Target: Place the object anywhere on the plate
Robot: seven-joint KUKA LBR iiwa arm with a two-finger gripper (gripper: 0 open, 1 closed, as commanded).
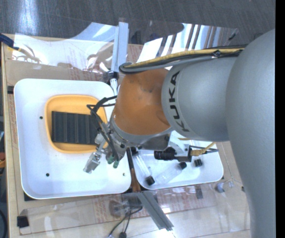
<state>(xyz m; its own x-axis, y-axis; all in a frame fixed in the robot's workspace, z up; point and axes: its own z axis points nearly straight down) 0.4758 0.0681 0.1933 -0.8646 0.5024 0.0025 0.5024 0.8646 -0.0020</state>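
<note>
Pincer point(101, 155) of the grey arm hangs low over the left white bin point(28, 148), its metal tips pointing toward 7 o'clock; whether they are spread or closed cannot be told, nor any object seen between them. Yellow rounded plate point(58, 108) bearing a dark ribbed rectangular slab point(73, 127) lies just beside the pincer at about 10 o'clock, long axis running 9-to-3. "KUKA" reads on the arm's grey casing point(174, 103).
</note>
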